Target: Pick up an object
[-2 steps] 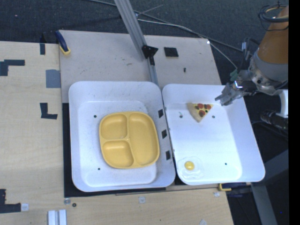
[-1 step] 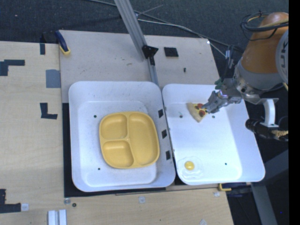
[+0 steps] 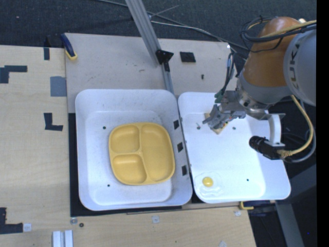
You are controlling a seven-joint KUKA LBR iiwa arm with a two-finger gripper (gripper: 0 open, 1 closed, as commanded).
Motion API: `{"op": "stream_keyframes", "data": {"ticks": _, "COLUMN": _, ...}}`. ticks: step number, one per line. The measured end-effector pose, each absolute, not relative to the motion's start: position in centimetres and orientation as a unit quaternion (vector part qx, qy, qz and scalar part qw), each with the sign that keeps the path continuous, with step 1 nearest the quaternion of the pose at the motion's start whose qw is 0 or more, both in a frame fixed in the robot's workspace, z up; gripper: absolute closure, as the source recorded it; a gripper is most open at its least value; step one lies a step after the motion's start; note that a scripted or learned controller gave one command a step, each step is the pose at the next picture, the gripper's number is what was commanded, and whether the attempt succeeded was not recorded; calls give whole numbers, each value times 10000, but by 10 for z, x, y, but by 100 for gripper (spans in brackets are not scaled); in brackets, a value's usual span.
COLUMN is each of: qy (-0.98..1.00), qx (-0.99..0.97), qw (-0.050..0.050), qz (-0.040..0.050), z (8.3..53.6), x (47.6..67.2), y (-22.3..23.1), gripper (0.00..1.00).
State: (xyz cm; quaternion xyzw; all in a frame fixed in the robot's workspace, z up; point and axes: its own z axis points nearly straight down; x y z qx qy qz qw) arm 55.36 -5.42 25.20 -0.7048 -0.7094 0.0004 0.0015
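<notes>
Closest to the camera, there's a small yellow ball-ish thing sitting near the front edge of the right bin, on a little crumple of clear or white wrap, hard to say which. Left bin has a yellow divided plate lying flat in the middle, untouched.

Further back in the right bin, the gripper is down low near the back left part. There's something small and tan right at its tip, maybe an object or maybe part of the tool; it's too small to call. Can't tell whether the gripper is apart or together either.

So task-wise, I'd say nothing is clearly picked up yet. If the tan bit is a real grab, lifting is what's left; otherwise the ball and plate are waiting on the worktop.
</notes>
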Motion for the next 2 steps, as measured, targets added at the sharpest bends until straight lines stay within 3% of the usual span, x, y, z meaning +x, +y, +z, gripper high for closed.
{"op": "stream_keyframes", "data": {"ticks": 2, "qy": -7092, "qx": -7050, "qw": 16, "qz": 13, "z": 223, "x": 534, "y": 52, "gripper": 100}}
